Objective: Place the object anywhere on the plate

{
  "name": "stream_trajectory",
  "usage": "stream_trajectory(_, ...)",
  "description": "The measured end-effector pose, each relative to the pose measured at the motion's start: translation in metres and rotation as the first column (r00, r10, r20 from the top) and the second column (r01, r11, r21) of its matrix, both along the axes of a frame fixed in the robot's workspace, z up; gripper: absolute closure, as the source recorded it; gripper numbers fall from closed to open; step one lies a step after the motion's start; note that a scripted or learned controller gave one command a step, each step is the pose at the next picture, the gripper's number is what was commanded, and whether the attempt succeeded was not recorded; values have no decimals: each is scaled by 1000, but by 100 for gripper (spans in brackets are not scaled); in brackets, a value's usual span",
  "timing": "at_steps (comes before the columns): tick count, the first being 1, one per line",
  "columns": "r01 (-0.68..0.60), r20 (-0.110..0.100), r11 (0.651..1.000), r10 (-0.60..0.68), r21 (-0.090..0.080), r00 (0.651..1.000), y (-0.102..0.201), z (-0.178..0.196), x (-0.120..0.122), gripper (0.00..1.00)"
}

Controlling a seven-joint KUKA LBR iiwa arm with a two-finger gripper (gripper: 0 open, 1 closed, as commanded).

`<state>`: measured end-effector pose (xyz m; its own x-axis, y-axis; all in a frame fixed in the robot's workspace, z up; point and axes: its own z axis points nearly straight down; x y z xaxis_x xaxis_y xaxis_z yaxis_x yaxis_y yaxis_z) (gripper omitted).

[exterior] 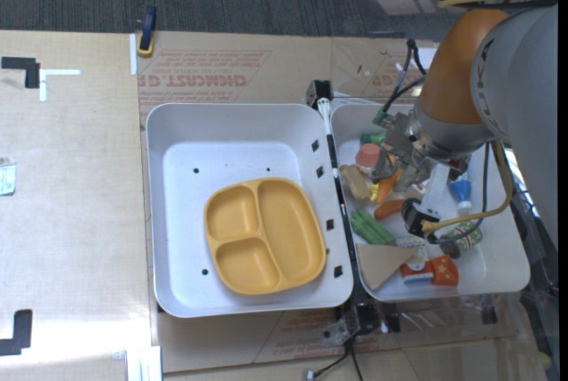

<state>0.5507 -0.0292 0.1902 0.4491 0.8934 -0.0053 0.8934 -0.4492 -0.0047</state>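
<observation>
You see the front edge of the bench at the bottom, with some dark clips and wires under the two bins. Just past that is the left bin (169, 219). In it lies the yellow plate (264, 234), with three parts, sitting a bit toward the front and right side of that bin. The plate has nothing on it.

Beside it on the right is the right bin (501, 268), touching the left one. It is full of small things. Near the front you find a tan wedge (382, 264) and a red and white packet (429, 271). A little farther back lie a green piece (373, 226), an orange carrot-like stick (389, 209) and a blue and white tube (459, 190). Farther still there is a pink round thing (367, 156).

The gripper (397, 168) hangs low over this pile, in the middle of the right bin. You cannot tell how it is set or if it has got anything. The grey arm with the orange band (466, 59) rises behind it.
</observation>
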Motion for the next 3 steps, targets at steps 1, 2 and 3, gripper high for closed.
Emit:
stream_trajectory(1,240,3,971,-240,0,971,64,63,-55,100)
stream_trajectory(2,438,-1,899,-438,-3,899,157,33,-65,100)
stream_trajectory(3,437,0,899,-437,-3,899,157,33,-65,0)
